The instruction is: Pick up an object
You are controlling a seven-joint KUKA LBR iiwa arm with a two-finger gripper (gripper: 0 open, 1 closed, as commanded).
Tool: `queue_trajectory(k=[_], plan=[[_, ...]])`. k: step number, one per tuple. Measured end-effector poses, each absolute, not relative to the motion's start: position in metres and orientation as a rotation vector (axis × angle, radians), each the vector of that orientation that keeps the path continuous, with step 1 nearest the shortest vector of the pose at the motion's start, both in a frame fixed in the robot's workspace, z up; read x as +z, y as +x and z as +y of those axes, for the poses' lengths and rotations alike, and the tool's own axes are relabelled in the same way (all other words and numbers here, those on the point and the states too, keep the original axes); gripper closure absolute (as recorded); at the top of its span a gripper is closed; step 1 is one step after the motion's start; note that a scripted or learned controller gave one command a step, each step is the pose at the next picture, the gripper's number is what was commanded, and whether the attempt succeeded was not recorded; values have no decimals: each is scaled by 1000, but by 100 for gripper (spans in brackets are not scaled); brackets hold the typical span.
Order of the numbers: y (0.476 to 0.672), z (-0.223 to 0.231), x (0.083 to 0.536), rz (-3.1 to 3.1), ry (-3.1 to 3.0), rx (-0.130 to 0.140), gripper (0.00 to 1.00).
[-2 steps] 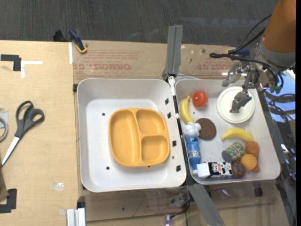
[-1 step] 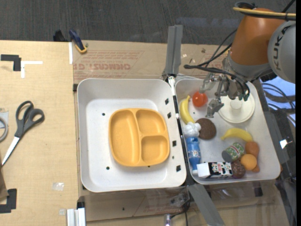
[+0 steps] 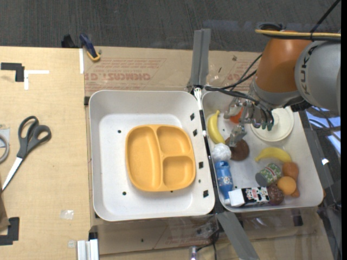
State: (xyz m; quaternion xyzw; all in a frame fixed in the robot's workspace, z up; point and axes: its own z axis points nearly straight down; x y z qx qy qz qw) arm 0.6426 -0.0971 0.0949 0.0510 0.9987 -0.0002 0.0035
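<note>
Down at the near edge of the right white bin (image 3: 309,199), a black-and-white carton (image 3: 250,196) lies flat, its print too small to read, with a dark red round fruit (image 3: 276,196) just beside it and an orange ball-shaped fruit (image 3: 287,185) touching that. Next to the carton a blue plastic bottle with a white crumpled cap end (image 3: 222,173) lies along the bin's left wall. A little further in sit a green-labelled can (image 3: 269,174), its label unreadable, a brownish-orange egg-shaped object (image 3: 291,170) and a small yellow banana (image 3: 274,154). Across the divider, the left white bin (image 3: 103,161) carries a yellow three-compartment plastic plate (image 3: 160,157), lying flat in its middle. Back on the right, a dark brown round object (image 3: 240,150) sits right under the gripper (image 3: 238,135), which hangs low over the bin; from this angle I cannot tell how its fingers stand, nor whether anything is between them. A second yellow banana (image 3: 214,128) curves along the left wall, and a white round dish (image 3: 276,127) lies beneath the wrist. Above, the grey arm with its orange band (image 3: 282,64) shows part of the letters "KUKA". Out on the wooden bench (image 3: 43,91), black-handled scissors (image 3: 24,145) lie well apart, and the far brown cardboard sheet (image 3: 135,72) carries red upside-down lettering I can't make out.
</note>
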Motion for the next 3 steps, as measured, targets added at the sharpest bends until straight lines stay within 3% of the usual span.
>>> queue_trajectory(k=[1,2,3], plan=[[654,-108,95,3087,536,-1,0],[656,-108,107,3082,529,-3,100],[654,-69,193,3062,675,0,100]])
